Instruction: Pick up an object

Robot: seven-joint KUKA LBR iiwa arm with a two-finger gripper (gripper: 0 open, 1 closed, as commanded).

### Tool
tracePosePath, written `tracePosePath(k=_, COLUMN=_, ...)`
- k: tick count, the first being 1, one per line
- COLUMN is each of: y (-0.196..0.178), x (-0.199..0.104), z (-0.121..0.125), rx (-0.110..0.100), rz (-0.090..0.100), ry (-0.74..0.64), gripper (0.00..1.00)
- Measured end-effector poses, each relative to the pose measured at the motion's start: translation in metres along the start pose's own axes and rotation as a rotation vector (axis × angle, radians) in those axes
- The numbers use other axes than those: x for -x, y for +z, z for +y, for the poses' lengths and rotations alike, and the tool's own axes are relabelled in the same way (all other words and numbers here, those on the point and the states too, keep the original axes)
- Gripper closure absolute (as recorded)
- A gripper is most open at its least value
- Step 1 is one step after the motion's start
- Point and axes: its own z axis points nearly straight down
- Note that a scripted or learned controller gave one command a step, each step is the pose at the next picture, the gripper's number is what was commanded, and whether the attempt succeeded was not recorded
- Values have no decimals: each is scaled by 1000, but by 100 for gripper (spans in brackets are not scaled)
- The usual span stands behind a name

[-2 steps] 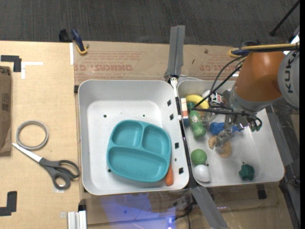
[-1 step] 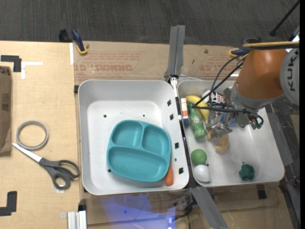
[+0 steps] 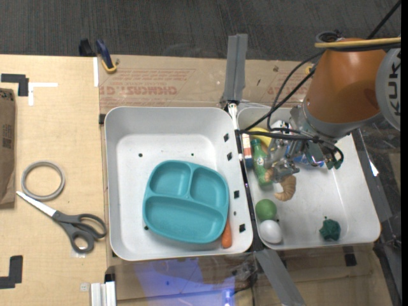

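arm (image 3: 357, 81) cut off by right edge and covers right bin's (image 3: 357, 234) far corner; claw (image 3: 284, 164) buried in cables, finger state unreadable; carrot (image 3: 226, 236) half tucked under teal tray (image 3: 186, 201); brown bag (image 3: 6, 145) clipped at left edge

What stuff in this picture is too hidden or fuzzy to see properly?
- End effector, camera view: tangled in cables and partly under the orange band, so what it is doing is unclear.
- Green bottle, camera view: its right side is hidden behind the end effector.
- Carrot, camera view: mostly tucked under the teal plate.
- Dark green toy, camera view: too small to tell what it is.
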Motion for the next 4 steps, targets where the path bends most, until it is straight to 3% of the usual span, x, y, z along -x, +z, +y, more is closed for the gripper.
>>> tracePosePath(k=1, y=-33, x=11, z=24, rx=0, rz=1, ry=38, gripper=100)
tracePosePath(k=2, y=-42, x=13, z=24, rx=-1, rz=-3, ry=37, gripper=100)
tracePosePath(k=3, y=-98, x=27, z=24, rx=-1, rz=1, ry=-14, gripper=100)
tracePosePath(k=4, y=-133, x=78, z=-33, rx=-2, rz=-1, ry=-46, gripper=100)
